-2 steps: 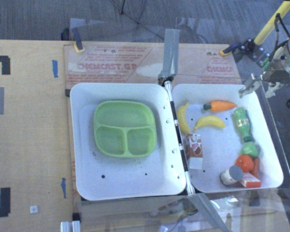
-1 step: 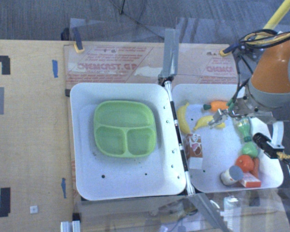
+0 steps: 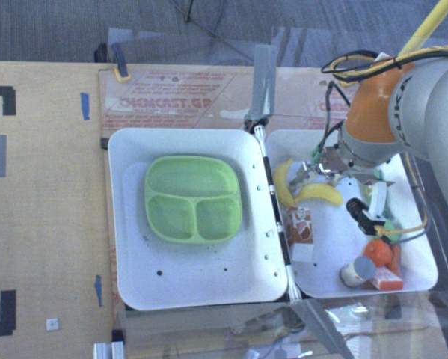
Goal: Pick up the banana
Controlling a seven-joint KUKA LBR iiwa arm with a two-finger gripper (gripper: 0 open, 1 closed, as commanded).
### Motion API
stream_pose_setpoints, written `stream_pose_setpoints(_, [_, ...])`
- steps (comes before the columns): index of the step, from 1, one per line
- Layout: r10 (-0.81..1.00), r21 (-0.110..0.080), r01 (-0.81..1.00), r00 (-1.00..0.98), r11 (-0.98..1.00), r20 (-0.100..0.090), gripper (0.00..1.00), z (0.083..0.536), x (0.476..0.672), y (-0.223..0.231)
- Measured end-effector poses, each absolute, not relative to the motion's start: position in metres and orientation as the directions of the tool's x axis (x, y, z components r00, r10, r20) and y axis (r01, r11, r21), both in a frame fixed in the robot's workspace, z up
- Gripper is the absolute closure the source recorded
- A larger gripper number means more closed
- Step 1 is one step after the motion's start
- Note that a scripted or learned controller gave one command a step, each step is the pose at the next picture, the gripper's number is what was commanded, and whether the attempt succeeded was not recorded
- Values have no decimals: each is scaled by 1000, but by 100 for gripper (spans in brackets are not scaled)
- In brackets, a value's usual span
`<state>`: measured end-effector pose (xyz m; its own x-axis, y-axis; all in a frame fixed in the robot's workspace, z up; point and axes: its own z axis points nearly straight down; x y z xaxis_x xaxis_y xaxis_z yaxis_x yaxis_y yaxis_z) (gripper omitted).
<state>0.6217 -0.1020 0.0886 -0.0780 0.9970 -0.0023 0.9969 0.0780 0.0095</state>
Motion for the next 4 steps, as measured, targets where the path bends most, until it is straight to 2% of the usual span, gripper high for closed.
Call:
stream_pose_setpoints(1, [997, 16, 997, -76, 76, -6, 100, 101, 624, -104])
stream_pose_setpoints(2, [997, 16, 997, -76, 76, -6, 0, 101, 623, -104])
stream_pose_setpoints(3, [997, 9, 997, -72, 72, -1, 0, 89, 581, -109])
stream_pose_setpoints(4, [998, 16, 997, -70, 70, -6, 100, 100, 583, -111])
